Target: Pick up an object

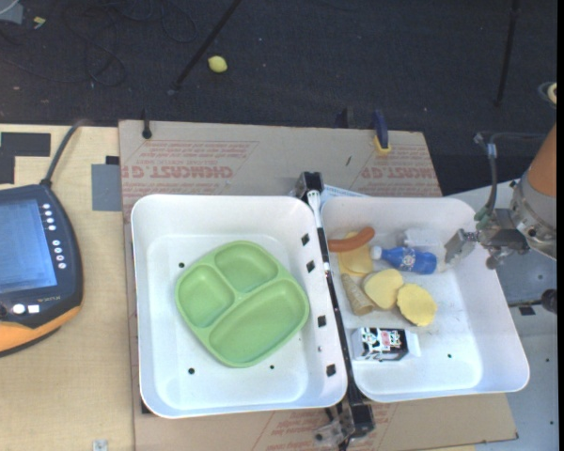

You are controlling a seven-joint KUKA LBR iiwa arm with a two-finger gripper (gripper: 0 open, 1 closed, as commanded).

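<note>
The right bin (493,365) holds several small items. A blue bottle (409,258) lies near its middle, with an orange-red sausage (351,241) to its left. Two yellow lumps (383,287) (416,303) sit below the bottle, beside a tan piece (357,295). A black and white carton (385,342) lies nearer the front. My gripper (477,245) hovers over the bin's right rim, to the right of the bottle. Its fingers look open and nothing is between them.
The left bin (155,252) carries a green divided plate (242,301). A tablet (19,261) rests on the bench at far left. Cardboard (263,158) lies under both bins, with a blue clamp (382,135) at its back edge. A yellow ball (217,63) sits on the dark floor behind.
</note>
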